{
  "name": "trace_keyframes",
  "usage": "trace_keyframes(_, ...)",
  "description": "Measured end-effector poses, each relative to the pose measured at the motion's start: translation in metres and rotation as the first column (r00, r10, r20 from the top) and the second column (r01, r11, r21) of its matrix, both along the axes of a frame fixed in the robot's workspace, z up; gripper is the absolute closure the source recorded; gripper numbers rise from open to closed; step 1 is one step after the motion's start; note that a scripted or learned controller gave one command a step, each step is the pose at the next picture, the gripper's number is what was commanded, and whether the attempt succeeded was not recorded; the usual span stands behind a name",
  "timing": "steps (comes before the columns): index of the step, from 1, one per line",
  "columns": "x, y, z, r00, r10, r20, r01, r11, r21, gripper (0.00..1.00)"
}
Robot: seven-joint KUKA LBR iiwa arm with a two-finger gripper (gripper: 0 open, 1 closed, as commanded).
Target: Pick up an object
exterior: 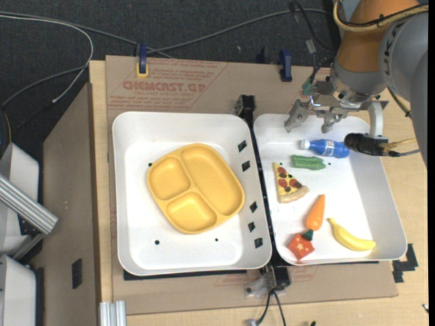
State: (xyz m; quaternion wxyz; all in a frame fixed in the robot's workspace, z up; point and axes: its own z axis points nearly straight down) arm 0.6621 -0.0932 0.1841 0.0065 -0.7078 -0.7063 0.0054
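Observation:
My gripper (314,119) hangs over the far edge of the right bin (380,202), fingers spread apart with nothing between them. Just below it lies a blue bottle (325,147), and next to that a green pickle (307,161). A pizza slice (288,183) lies nearer the bin's left wall. An orange carrot (315,212), a red strawberry (301,245) and a yellow banana (351,237) sit toward the front.
The left bin (129,195) holds a yellow divided plate (195,187). A black divider strip (253,175) runs between the bins. Cables trail across the dark floor behind the bench.

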Motion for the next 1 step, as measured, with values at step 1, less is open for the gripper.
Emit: trace_keyframes(1,0.0032,0.0002,0.0100,1.000,0.002,0.016,-0.002,1.000,-0.001,0.00)
